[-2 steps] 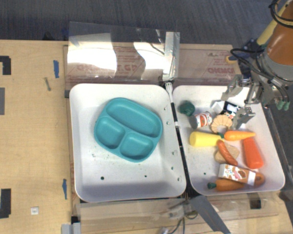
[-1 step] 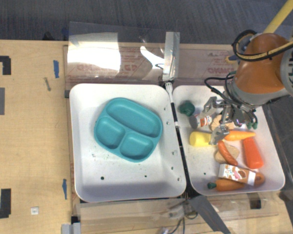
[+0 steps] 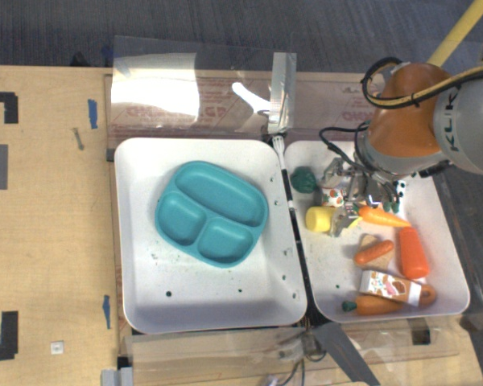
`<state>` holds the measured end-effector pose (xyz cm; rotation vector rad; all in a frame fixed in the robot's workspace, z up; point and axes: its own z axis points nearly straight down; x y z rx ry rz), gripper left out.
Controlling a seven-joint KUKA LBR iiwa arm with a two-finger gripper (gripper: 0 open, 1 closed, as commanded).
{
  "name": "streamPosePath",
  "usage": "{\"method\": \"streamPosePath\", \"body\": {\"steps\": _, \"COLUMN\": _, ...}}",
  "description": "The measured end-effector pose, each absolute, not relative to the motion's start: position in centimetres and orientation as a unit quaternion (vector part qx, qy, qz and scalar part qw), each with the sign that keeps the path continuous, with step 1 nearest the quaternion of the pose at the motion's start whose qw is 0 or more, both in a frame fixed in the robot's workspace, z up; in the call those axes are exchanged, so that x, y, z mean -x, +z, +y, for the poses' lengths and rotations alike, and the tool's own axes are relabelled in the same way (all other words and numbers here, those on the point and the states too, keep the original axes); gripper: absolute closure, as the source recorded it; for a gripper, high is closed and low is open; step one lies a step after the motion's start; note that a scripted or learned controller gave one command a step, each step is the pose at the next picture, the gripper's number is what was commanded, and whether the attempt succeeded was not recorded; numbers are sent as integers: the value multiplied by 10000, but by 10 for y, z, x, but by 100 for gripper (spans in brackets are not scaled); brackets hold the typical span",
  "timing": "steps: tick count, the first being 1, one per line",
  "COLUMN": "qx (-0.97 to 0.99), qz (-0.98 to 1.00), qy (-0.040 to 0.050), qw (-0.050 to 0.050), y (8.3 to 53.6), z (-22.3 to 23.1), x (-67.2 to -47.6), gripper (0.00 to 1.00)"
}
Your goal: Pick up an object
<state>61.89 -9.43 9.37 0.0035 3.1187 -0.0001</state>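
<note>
Two white bins side by side. Left bin (image 3: 137,296) carries a teal divided plate (image 3: 212,212), nothing else I can make out. Right bin (image 3: 451,280) has all the small stuff, and the arm (image 3: 402,119) is in over it from the right, orange band uppermost, w/ grey body beyond showing letters "KL", the rest cut off at the frame edge.

Gripper (image 3: 350,199) sits low in the right bin's upper left part, among cables and metal bits. Can't tell whether it's open or closed, and nothing visibly held.

Candidates, big to small: orange-red cylinder (image 3: 413,252) nr the right wall; a small carton (image 3: 394,286) w/ printed label, too small to read; a carrot (image 3: 384,216) just beside the gripper; a sausage-like piece (image 3: 374,252); yellow cup (image 3: 319,219) just left of the gripper; dark green lump (image 3: 303,179) by the divider.

Looks to me like the reach/descend stage, grasp not confirmed. Likely target: yellow cup or carrot, both nearest. Next move needs a clean close on one item w/o nudging neighbours, then a straight lift.
</note>
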Motion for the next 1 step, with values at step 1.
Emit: {"method": "streamPosePath", "body": {"steps": 1, "qx": -2, "qz": 9999, "qy": -7, "qw": 161, "y": 106, "z": -93, "x": -622, "gripper": 100}}
